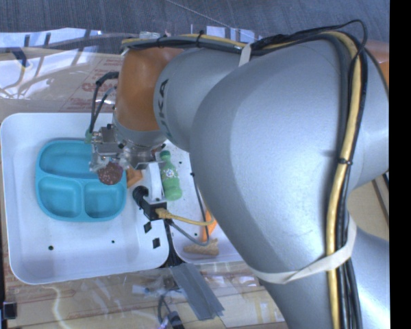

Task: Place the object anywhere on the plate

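While the arm [274, 149] hides much of the bins, the gripper [109, 164] grasps a brown object [110, 176] over the plate [75, 184].

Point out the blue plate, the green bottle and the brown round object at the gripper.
blue plate [63, 164]: camera view, floor of its large compartment.
green bottle [170, 181]: camera view, its labelled body.
brown round object [110, 175]: camera view, its top face.

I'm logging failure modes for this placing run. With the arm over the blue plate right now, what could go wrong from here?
1. The brown round object sits under the gripper at the right edge of the blue plate; released here, it may roll off the rim into the white bin.
2. I cannot tell whether the object is gripped, so it might already be loose.
3. The green bottle lies close by; retreating could knock it.
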Controlling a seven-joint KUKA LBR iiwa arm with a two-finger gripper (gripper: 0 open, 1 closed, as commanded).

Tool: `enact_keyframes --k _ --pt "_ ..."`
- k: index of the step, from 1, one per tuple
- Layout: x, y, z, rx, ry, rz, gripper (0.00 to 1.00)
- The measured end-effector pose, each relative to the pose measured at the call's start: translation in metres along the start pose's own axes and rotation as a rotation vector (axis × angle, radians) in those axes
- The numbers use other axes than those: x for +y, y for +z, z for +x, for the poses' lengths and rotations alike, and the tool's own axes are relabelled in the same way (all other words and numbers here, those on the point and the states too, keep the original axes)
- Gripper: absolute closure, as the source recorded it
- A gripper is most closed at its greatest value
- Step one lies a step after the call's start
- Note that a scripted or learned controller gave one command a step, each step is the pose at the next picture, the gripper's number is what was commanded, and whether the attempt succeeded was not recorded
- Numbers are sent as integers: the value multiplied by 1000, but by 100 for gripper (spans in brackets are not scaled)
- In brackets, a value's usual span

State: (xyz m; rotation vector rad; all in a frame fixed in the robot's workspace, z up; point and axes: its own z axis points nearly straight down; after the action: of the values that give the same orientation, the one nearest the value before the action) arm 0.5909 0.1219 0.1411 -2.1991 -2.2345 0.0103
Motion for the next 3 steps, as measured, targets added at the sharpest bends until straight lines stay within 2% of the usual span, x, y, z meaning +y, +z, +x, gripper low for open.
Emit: enact_keyframes --k 1,2,3 --pt "-31 14 1 -2 9 -1 100" --pt "49 41 -14 7 4 -18 100" --pt "66 10 102 5 0 -10 100"
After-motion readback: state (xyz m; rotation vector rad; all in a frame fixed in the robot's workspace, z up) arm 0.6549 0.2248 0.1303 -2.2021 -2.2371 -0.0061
